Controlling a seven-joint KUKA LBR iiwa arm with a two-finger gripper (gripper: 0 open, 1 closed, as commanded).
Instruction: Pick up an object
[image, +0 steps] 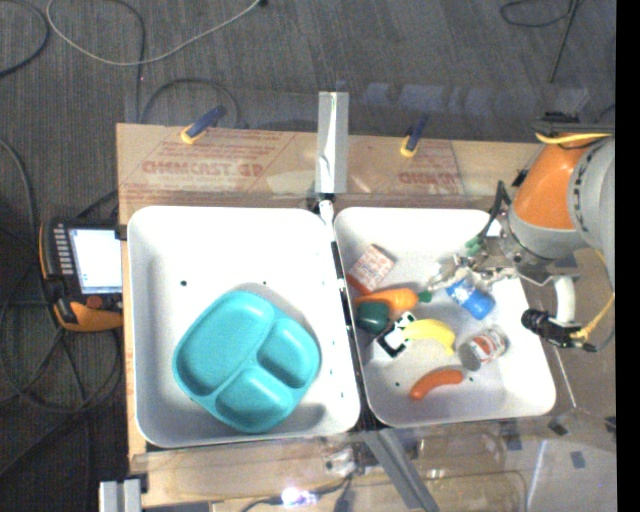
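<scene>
My gripper (458, 270) reaches in from the right and hangs over the upper right part of the right bin (520, 400). A small blue object (471, 298) lies just below and right of it; whether they touch is unclear. Further left in the bin lie an orange carrot (392, 298), a dark green piece (373, 317), a black-and-white item (395, 338) and a yellow banana (433, 332). A pink box (371, 265) sits near the back. A small clear jar (483, 347) and an orange-red pepper (437, 382) lie toward the front.
The left bin (150, 250) holds a teal divided plate (248, 358). A grey post (331, 140) stands behind the wall between the bins. A handheld pendant (80, 270) lies left of the bench. A cable (560, 325) hangs by the arm's wrist.
</scene>
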